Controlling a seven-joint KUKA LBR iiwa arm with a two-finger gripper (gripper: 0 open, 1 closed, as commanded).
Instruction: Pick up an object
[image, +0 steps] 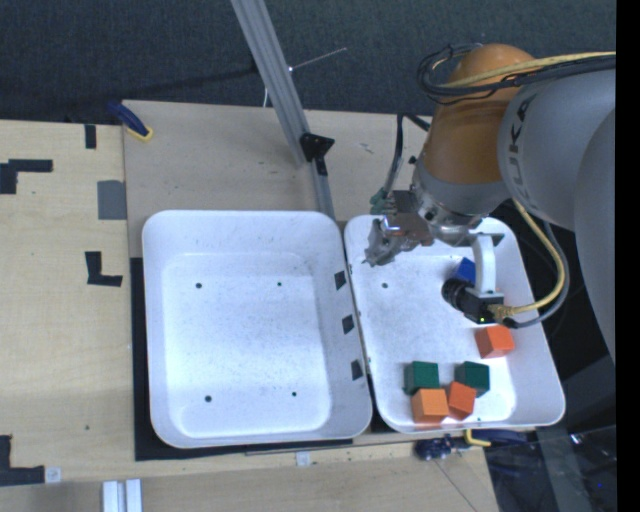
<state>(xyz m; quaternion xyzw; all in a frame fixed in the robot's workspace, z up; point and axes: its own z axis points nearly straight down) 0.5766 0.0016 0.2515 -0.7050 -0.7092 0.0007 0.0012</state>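
Note:
My gripper hangs over the far left part of the right bin, with nothing visible between its fingers. At the near end of that bin lie two green blocks and two orange blocks in a cluster. Another orange block sits by the bin's right wall. A blue block shows partly behind the arm's black fitting.
The left bin stands beside the right one. A grey metal pole slants across the bench behind the bins. The arm's bulk and a yellow cable overhang the right bin's far right side.

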